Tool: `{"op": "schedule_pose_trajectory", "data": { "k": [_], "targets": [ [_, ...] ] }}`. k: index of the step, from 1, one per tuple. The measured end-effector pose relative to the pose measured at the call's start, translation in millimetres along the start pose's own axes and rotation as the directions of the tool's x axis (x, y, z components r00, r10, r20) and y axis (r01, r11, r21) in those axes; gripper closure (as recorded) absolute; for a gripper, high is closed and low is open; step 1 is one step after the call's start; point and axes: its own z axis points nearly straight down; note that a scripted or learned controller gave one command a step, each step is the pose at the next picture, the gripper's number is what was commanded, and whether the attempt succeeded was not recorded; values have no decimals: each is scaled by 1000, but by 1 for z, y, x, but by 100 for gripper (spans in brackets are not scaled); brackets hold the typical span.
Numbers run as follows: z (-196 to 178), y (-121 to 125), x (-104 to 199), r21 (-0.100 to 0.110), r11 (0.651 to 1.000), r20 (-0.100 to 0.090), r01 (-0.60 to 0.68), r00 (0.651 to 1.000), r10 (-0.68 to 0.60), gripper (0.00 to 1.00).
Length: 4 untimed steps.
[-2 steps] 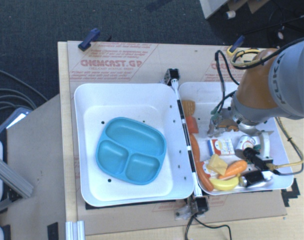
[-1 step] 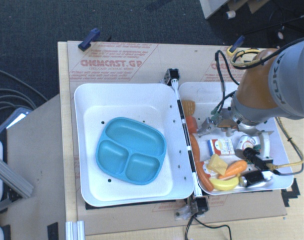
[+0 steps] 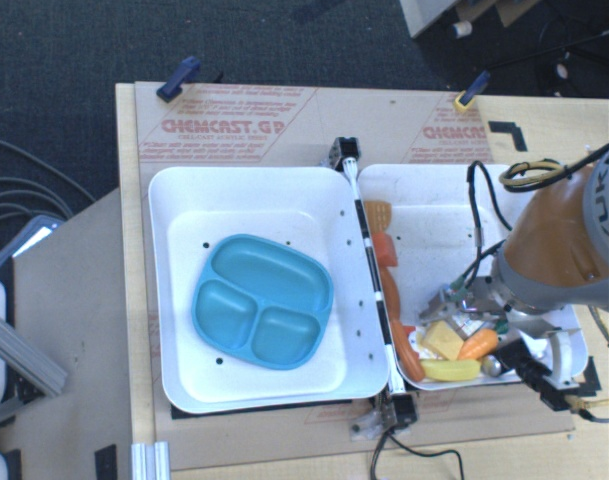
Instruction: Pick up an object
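Camera view: arm reaches in from the right, orange band over the right bin point(image 3: 424, 183). Tool point(image 3: 476, 320) sits low in that bin's near corner, directly over a cluster of toy food. Whether it is released or clenched, I cannot tell; wrist hardware blocks the sight line.

Risks: items are packed touching, so a closing tool could pinch two at once, or nudge one against the bin wall and slip off. The near rim is close; a collision there seems possible.

Likely target: small orange carrot-like piece point(image 3: 477, 345), smooth and tapered, lying beside a pale yellow wedge point(image 3: 443, 341) and above a yellow banana-like piece point(image 3: 451, 370). Left bin point(image 3: 174, 208) holds a blue divided plate point(image 3: 262, 300).
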Motion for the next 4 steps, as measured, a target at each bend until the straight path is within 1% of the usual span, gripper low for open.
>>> {"op": "schedule_pose_trajectory", "data": {
  "k": [1,2,3,4],
  "targets": [
    [-11,2,-1,-6,1000,2,-1,1000,1,100],
    [-96,41,54,13,1000,-5,2,1000,-2,100],
    [-96,41,54,14,1000,-5,1,1000,-1,0],
    [1,34,26,7,1000,-4,1,1000,-1,0]
  ]
}}
